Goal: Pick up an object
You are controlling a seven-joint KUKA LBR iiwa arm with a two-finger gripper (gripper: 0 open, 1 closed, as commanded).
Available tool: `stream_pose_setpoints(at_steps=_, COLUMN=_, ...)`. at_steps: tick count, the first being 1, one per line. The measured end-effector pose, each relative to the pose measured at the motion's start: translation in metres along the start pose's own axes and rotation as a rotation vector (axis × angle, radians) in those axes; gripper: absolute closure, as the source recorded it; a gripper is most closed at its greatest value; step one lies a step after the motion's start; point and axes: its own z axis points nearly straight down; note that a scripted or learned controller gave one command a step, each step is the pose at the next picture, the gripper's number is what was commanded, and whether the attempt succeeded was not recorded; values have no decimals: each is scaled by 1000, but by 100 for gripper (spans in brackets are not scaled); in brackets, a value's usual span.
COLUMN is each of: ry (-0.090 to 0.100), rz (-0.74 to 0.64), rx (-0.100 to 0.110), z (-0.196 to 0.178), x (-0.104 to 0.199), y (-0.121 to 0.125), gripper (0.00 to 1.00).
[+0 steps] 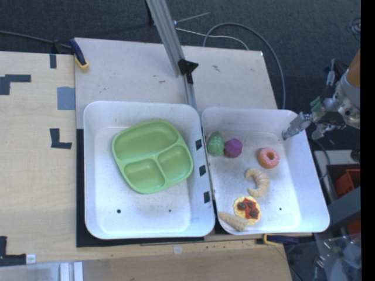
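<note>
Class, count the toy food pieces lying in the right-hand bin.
5: green piece and purple piece at upper left, doughnut to their right, croissant centre, small tart at the front.

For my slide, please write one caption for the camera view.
Gripper at right bin's rim; toy foods including doughnut inside; green tray in left bin.

Arm enters from the right edge, wrist at mid-height. Claw (304, 127) points left, both fingers apart with nothing between them.
</note>
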Motion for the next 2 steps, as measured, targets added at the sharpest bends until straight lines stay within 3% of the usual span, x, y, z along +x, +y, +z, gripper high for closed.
stream_pose_setpoints(at_steps=1, ry=0, rz=0, rx=0, z=0, x=0, y=0, gripper=0)
stream_pose_setpoints(at_steps=2, ry=1, rz=1, rx=6, z=61, x=-3, y=-8, gripper=0)
